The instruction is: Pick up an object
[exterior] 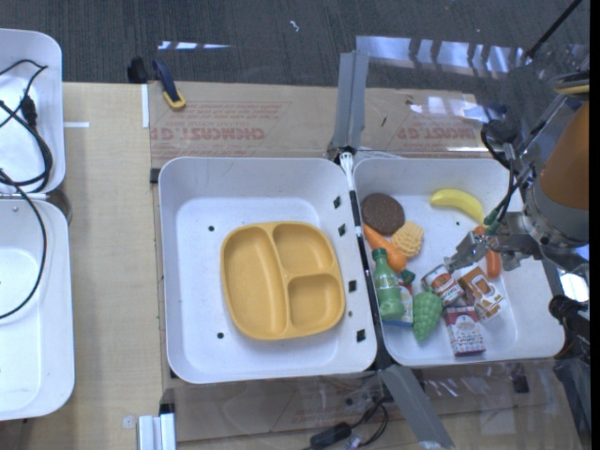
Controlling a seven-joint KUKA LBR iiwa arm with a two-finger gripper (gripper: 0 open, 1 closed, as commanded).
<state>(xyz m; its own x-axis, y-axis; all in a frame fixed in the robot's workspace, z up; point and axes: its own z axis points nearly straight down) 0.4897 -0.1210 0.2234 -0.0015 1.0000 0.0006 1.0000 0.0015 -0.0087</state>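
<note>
Right bin: a cluster of toy foods is seen. A brown round cookie lies near the bin's left wall, with a yellow corn piece and an orange carrot just below it. A green bottle lies along the left wall, a green bumpy piece beside it. A yellow banana lies apart, toward the far wall. Small printed packets are gathered mid-bin, a red one nearest the front.

The tool is seen low over the packets, just right of the corn piece. Whether its fingers are spread or closed cannot be told, nor whether anything is held.

Left bin: a yellow divided plate is set at its middle.

Both bins are carried on the bench. The arm enters from the right, orange band showing.
</note>
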